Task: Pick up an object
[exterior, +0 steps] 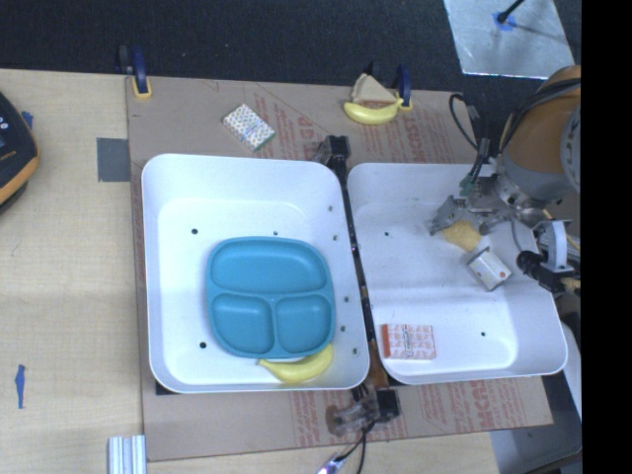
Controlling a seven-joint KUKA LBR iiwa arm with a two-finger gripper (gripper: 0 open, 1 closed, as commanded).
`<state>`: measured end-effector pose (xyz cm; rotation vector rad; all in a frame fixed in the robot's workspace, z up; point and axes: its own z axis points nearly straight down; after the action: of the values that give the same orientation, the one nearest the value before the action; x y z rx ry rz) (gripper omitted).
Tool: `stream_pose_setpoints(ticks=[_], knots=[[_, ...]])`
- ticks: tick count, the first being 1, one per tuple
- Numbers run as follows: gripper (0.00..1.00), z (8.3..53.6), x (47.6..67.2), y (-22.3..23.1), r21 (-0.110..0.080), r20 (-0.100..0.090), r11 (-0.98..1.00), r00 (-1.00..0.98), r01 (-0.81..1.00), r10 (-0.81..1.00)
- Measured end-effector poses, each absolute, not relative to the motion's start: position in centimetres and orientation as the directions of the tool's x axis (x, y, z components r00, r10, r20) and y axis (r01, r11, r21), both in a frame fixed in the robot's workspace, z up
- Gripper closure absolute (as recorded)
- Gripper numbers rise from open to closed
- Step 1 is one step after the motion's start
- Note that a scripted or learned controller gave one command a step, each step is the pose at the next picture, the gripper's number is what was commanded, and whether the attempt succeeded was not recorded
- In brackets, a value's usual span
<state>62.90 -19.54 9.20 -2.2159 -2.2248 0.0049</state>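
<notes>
Clutter on the counter [79, 294] is sorted into 2 shallow white bins set edge to edge, which keeps every candidate object inside the arm's reach from the right. In the right bin [434, 309] the claw [464, 217] sits low over the upper part of the floor, its dark fingers appearing splayed to either side of a small yellowish object [460, 233] that lies just beneath and between them; I judge the fingers spread rather than clamped, since the piece seems to rest on the bin floor rather than hang in a grip. That placement suggests a descent lined up for a straddle grasp on this piece. Just beside it, toward the lower right, lies a small white block [488, 268], near enough that a finger could nudge it on closing. An orange-and-white packet [407, 341] lies flat at the bin's lower left, well apart from the action. The left bin [168, 191] holds a blue divided tray [269, 296] with a yellow banana [296, 366] tucked against its lower edge, untouched. Outside the bins, a second yellow banana-like item [372, 110] and a patterned square [248, 125] rest on the brown board. The pick looks barely begun: nothing is lifted yet.
</notes>
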Motion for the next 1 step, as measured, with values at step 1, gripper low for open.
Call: stream_pose_setpoints(ticks=[1], knots=[[0.0,9.23,65.62,-21.14,-0.002,0.0,0.006,-0.006,1.0,1.0]])
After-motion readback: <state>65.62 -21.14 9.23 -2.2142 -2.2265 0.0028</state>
